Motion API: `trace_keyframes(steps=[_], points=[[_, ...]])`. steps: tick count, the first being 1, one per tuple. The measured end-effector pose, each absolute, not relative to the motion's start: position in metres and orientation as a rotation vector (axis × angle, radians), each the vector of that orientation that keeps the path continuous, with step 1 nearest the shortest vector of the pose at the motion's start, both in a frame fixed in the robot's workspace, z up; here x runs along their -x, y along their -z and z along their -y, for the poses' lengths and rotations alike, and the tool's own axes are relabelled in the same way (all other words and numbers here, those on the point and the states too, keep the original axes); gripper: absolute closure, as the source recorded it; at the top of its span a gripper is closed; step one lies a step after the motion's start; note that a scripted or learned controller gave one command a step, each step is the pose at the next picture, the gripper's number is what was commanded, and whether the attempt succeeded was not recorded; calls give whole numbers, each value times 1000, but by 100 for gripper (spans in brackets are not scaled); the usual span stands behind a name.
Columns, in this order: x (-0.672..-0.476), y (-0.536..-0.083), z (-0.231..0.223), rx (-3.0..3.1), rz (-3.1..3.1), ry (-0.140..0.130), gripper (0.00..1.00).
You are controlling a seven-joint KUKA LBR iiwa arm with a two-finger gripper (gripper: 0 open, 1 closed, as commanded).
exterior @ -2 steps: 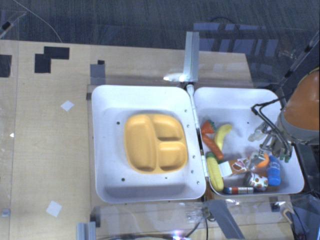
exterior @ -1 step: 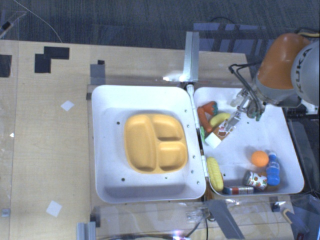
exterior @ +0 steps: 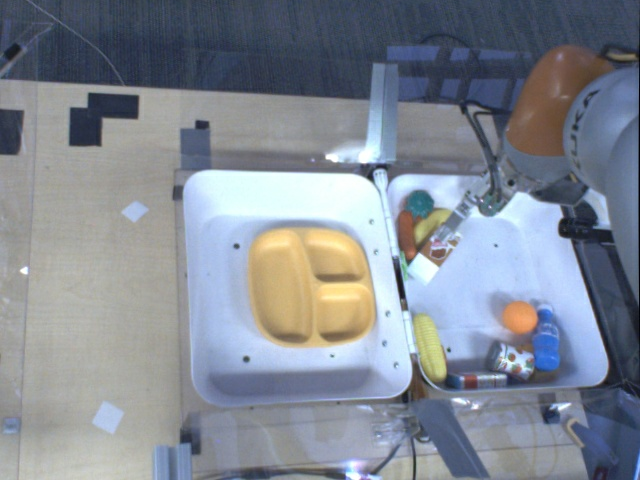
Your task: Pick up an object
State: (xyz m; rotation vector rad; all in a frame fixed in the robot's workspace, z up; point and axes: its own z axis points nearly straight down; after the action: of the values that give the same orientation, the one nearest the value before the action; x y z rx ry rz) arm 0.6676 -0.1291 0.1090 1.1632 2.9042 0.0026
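The right bin (exterior: pixel 575 298) has its clutter pushed to the edges, leaving its middle floor bare and open. Along its left wall, in the upper left corner, lie a teal ball (exterior: pixel 419 204), a red-orange piece (exterior: pixel 405 230) and a yellow banana-like piece (exterior: pixel 430 226). Touching them is a small carton (exterior: pixel 432 256) with a white end and a red-brown printed side, lying tilted. Lower on the same wall, a yellow corn cob (exterior: pixel 429 346) rests lengthwise by the rim.

In the lower right corner sit an orange ball (exterior: pixel 519 317), a blue bottle (exterior: pixel 546 338) and a printed can (exterior: pixel 509 359) on its side, all close together, with a thin marker (exterior: pixel 478 379) lying along the bottom rim.

The left bin (exterior: pixel 210 298) holds a yellow plastic tray (exterior: pixel 310 285), smooth and rounded, split into three compartments; bare white floor rings it on all sides.

The arm (exterior: pixel 575 118) comes in from the upper right of the frame. The pincer (exterior: pixel 452 230) is down at the upper end of the carton, near the banana piece; whether its fingers are spread or pressed together cannot be told, nor whether it grips the carton.

Both bins are shallow, glossy white with rounded corners, meeting at a metal rail (exterior: pixel 384 118) on the pale wood tabletop (exterior: pixel 90 298).
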Motion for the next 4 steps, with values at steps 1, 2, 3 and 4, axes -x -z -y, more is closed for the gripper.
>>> trace_keyframes(steps=[1,2,3,4], points=[[-667,-109,135,-786,-3023,13,0],[-666,-109,132,-838,-3010,14,0],[-667,-109,132,-278,-3099,7,0],[-658,-146,174,-287,-3110,4,0]])
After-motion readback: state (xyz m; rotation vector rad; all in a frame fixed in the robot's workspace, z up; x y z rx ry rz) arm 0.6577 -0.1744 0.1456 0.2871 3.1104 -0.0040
